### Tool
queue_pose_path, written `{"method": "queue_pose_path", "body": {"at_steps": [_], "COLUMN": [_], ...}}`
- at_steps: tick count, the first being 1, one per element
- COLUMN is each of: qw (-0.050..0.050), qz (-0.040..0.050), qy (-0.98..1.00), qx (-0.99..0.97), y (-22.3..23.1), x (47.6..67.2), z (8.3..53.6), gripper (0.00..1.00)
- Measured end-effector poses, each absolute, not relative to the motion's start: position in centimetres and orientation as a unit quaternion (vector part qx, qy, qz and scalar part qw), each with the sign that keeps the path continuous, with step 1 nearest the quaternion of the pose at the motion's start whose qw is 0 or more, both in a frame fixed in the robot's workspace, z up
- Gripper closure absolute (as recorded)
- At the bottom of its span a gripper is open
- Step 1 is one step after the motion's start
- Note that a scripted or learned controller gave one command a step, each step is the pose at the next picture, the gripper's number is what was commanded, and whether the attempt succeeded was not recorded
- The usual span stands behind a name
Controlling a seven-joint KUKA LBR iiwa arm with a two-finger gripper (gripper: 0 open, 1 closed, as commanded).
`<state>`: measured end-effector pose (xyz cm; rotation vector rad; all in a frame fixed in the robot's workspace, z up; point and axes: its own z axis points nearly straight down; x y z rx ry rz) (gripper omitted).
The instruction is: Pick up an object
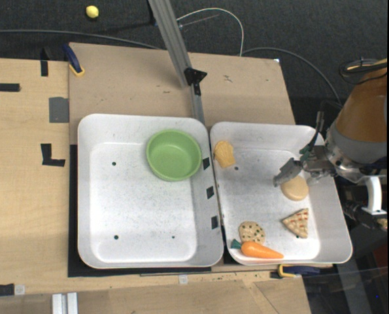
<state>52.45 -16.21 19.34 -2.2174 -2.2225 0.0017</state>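
The right bin [259, 139] holds a yellow bread-like piece [224, 154] near its left wall, a pale round bun [295, 189], a pizza slice [297, 223], a cookie [251, 231] and an orange carrot [262, 250] at the front edge. My gripper [297, 171] hangs low at the bin's right side, just above and touching close to the bun. One grey finger [286, 173] points left of the bun. I see nothing held between the fingers.
A green bowl [174, 154] sits at the back right of the left bin [109, 195]. A metal pole [171, 31] slants in from the top. A yellow ball [92, 11] lies on the dark floor at the far left.
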Motion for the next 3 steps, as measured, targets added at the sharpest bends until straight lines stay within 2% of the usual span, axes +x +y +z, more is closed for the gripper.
{"method": "queue_pose_path", "body": {"at_steps": [1,2,3], "qw": [0.001,0.004,0.000], "qz": [0.0005,0.0025,0.0009], "qy": [-0.708,-0.708,-0.708], "qx": [-0.706,-0.707,-0.707], "y": [-16.2,-16.2,-16.2], "x": [52.5,52.4,52.4], "z": [19.3,12.9,8.8], "gripper": [0.00,0.00,0.00]}}
